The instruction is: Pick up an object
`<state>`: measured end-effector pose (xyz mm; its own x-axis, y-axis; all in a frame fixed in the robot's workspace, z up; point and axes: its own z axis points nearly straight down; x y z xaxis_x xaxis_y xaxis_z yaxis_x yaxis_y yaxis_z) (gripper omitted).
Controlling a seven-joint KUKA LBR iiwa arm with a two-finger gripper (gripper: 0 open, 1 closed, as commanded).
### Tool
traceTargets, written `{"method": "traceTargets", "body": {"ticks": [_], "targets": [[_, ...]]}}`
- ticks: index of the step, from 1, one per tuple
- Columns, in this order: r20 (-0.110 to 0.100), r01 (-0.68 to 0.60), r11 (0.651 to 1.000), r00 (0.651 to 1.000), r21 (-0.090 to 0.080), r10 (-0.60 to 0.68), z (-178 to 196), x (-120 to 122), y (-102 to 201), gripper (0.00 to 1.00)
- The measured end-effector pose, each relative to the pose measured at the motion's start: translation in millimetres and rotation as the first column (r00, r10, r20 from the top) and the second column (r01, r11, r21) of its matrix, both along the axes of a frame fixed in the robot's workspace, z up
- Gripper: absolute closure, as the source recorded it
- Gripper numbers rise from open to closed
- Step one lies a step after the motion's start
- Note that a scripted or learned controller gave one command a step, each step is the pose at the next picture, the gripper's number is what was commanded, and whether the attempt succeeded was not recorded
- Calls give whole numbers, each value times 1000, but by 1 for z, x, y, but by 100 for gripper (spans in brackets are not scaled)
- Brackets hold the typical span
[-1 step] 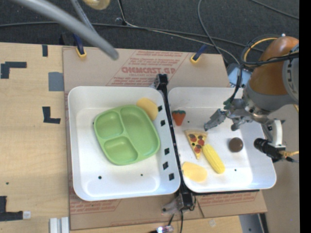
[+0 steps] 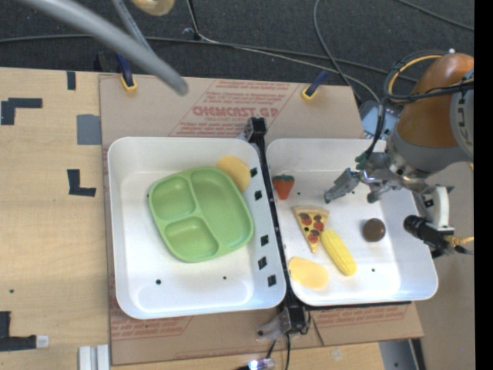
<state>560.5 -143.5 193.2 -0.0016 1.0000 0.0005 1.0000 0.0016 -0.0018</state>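
Two white bins sit side by side. The left bin (image 2: 127, 206) carries one green divided plate (image 2: 200, 214) and one yellow piece (image 2: 235, 170) at its far right edge. The right bin (image 2: 412, 280) holds five things: one strawberry (image 2: 284, 185) near its far left corner, one pizza slice (image 2: 311, 224), one corn cob (image 2: 338, 252), one yellow slice (image 2: 309, 273) at the near left corner, one brown puck (image 2: 373, 230). The gripper (image 2: 356, 187) hangs over the right bin's far middle, fingers spread wide, holding nothing.
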Motion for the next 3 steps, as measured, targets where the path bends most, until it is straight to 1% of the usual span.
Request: {"method": "traceTargets", "body": {"ticks": [1, 2, 3], "targets": [[-6, 0, 1000, 1000, 0, 0, -59, -1, 10, 0], [1, 0, 1000, 1000, -1, 0, -110, -1, 11, 0], [4, -1, 1000, 1000, -2, 1, -97, 0, 11, 100]]}}
